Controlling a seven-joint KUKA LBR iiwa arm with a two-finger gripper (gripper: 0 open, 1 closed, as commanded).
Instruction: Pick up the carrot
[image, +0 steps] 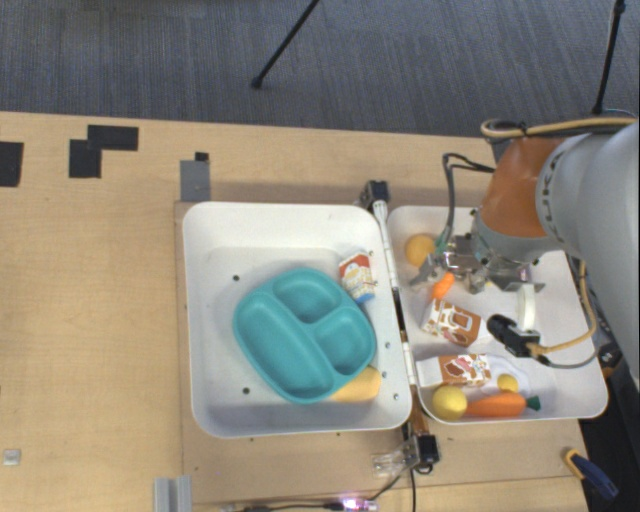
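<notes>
Camera view shows the carrot (495, 405) lying flat at 6 o'clock in the right bin (575, 400), close to the near wall. Its green end points to 3 o'clock. The gripper (458, 272) hangs at 10 o'clock in that bin, well apart from the carrot. I cannot tell if its fingers are apart or together. A small orange bit (443, 287) sits just by it, and I cannot tell what it is.

To do this step well, I think the gripper should go toward 5 o'clock and stop over the middle of the carrot. Then it should turn to close across the thin way and go straight down.

Room is tight. A lemon (450, 402) seems to touch the carrot's fat end at 9 o'clock. A box (465, 368) lies just beside it at 11 o'clock. The bin wall is near at 6 o'clock, so a finger could bump it. The green end has more open room.

A second box (452, 322) lies between the gripper and the carrot, so the gripper should pass over it up high.
</notes>
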